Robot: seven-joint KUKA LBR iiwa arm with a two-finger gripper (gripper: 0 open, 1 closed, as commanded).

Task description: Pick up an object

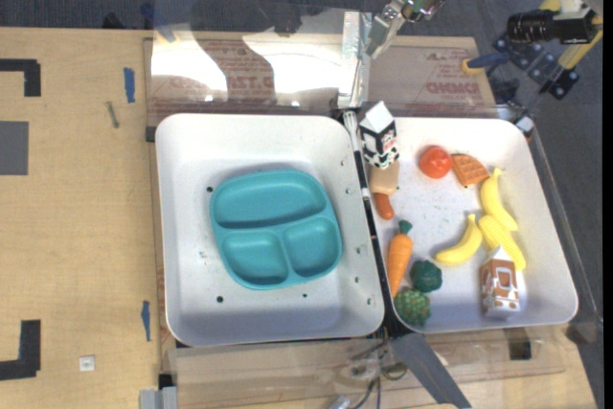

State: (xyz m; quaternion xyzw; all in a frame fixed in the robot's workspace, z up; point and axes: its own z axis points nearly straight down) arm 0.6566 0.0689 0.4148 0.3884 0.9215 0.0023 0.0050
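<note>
A: While the teal divided plate (276, 227) sits alone in the left bin (182, 158), the right bin (546, 196) is crowded: a tomato (434, 161), a waffle (469, 170), two bananas (479, 230), a small brown carton (501, 286), a carrot (399, 259), and broccoli (413, 304) at the near edge.

B: And the black-and-white milk carton (377, 134)?

A: Upright at the far left corner of the right bin, against the divider, with a tan piece (384, 177) just in front of it.

B: Where's the gripper (369, 38)?

A: High beyond the bins, over the cardboard, well apart from that carton. It slants down toward the divider. Whether it's clenched or released, I can't tell.
</note>
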